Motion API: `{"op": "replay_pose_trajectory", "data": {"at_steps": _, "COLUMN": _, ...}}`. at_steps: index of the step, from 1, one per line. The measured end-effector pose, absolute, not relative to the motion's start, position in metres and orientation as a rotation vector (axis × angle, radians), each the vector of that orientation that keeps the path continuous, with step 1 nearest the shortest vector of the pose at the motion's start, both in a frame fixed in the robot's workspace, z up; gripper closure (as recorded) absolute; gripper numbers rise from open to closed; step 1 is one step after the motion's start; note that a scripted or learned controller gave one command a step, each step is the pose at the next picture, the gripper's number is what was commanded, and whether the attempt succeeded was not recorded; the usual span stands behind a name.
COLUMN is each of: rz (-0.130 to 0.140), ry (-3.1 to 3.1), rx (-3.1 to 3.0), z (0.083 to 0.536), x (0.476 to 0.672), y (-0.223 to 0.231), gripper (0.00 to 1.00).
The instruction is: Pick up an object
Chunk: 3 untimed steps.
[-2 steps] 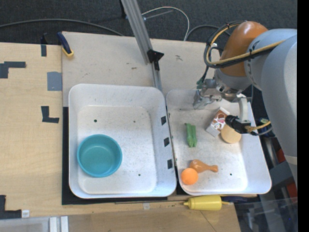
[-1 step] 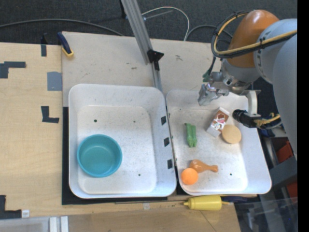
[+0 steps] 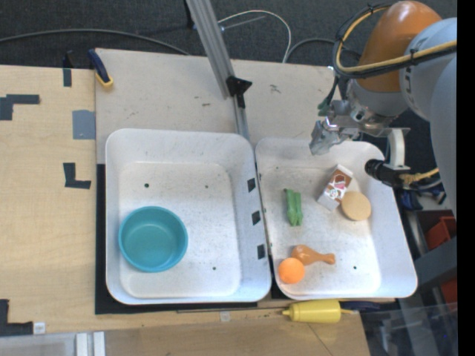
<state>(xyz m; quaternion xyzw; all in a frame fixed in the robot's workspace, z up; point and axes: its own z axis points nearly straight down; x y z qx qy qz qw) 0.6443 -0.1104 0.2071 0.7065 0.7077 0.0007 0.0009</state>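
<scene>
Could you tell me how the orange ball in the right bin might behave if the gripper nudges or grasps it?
The orange ball looks round and smooth, so it would probably roll when nudged, perhaps toward the bin wall beside it. It could slip from the gripper if pinched off-centre. It seems small, so likely light.

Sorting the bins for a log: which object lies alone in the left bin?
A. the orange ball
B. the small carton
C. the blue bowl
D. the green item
C: the blue bowl sits by itself in the left bin; the others lie in the right bin.
</scene>
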Motion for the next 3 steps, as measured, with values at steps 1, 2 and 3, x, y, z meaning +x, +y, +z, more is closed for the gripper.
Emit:
{"op": "replay_pose_trajectory", "data": {"at_steps": 1, "rz": 0.000, "ry": 2.230, "rx": 2.216, "z": 0.216, "x": 0.636, "y": -0.062, "gripper": 1.00}}
{"op": "replay_pose_trajectory", "data": {"at_steps": 2, "rz": 0.001, "ry": 2.230, "rx": 2.214, "z": 0.227, "x": 0.638, "y": -0.013, "gripper": 1.00}}
{"op": "replay_pose_trajectory", "data": {"at_steps": 3, "rz": 0.000, "ry": 2.230, "rx": 2.215, "z": 0.225, "x": 0.647, "y": 0.038, "gripper": 1.00}}
